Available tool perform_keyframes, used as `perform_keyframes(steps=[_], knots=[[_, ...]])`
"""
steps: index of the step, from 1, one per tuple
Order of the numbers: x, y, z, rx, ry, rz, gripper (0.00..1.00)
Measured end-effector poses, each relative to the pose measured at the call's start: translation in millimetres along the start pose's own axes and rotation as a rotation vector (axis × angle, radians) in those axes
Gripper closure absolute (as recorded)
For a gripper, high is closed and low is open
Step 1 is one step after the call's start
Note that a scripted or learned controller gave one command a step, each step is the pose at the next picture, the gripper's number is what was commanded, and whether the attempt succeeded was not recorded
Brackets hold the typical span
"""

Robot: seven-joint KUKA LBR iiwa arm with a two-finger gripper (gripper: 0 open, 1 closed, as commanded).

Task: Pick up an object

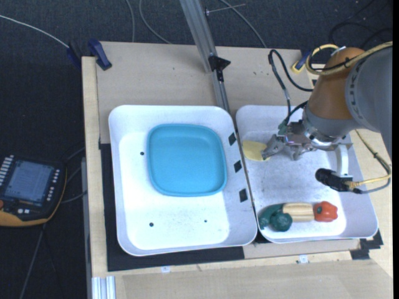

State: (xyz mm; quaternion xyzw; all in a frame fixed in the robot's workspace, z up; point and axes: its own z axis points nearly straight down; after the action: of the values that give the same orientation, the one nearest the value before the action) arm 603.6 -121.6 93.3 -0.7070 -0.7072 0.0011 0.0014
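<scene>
My gripper (pixel 284 152) hangs low over the upper left part of the right bin (pixel 368 220), open, with nothing between its fingers. A flat yellow object (pixel 252 149) lies just left of it, by the bin's left wall, close to the left fingertip. Along the bin's front edge lie a green object (pixel 275 219), a tan cylinder (pixel 298 212) and a red object (pixel 325 212) in a row. The grey arm with its orange band (pixel 333 98) comes in from the right.
The left bin (pixel 124 167) holds a light blue square plate (pixel 186 159). A metal pole (pixel 201 27) slants up from between the bins. Cables loop around the wrist at the right. A handheld pendant (pixel 28 189) lies off the bench at the left.
</scene>
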Motion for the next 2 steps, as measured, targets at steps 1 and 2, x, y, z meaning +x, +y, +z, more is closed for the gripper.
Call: perform_keyframes(steps=[1,2], knots=[[0,2,-13,-0.006,0.0,0.0,1.0],[10,4,-64,-0.008,-0.001,-0.001,1.0]])
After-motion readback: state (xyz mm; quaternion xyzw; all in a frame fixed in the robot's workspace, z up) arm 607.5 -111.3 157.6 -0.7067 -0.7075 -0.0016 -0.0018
